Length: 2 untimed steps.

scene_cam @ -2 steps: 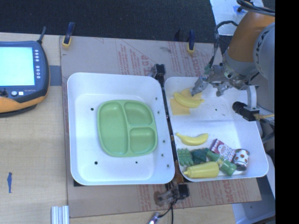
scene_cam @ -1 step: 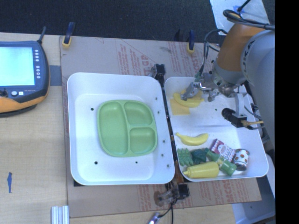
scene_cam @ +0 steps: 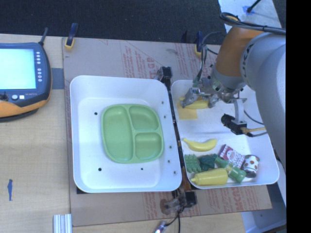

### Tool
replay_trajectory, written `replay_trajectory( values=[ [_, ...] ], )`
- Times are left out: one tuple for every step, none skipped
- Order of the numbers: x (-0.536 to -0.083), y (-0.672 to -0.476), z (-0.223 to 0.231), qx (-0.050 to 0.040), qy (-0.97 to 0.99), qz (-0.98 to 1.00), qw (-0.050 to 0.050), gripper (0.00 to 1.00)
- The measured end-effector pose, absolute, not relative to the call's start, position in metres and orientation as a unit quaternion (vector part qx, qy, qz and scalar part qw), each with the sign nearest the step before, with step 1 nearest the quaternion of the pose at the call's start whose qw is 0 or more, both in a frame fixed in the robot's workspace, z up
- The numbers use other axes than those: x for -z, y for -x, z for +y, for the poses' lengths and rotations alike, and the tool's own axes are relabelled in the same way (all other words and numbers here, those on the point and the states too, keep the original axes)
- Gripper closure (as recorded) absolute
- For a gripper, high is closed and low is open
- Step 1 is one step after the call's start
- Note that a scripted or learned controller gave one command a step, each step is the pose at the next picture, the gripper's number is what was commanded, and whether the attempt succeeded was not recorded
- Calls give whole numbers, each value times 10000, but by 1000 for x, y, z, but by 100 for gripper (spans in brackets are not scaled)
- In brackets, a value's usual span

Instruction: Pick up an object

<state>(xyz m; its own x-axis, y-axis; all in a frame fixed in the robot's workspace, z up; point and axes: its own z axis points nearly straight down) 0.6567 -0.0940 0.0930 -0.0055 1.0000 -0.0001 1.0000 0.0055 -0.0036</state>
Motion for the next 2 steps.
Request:
replay_trajectory(
  values=[
    [-102,-655,-95,-42,7048,-7094,41,100],
    [-193,-590,-59,-8,7055,-7087,12,100]
  ],
)
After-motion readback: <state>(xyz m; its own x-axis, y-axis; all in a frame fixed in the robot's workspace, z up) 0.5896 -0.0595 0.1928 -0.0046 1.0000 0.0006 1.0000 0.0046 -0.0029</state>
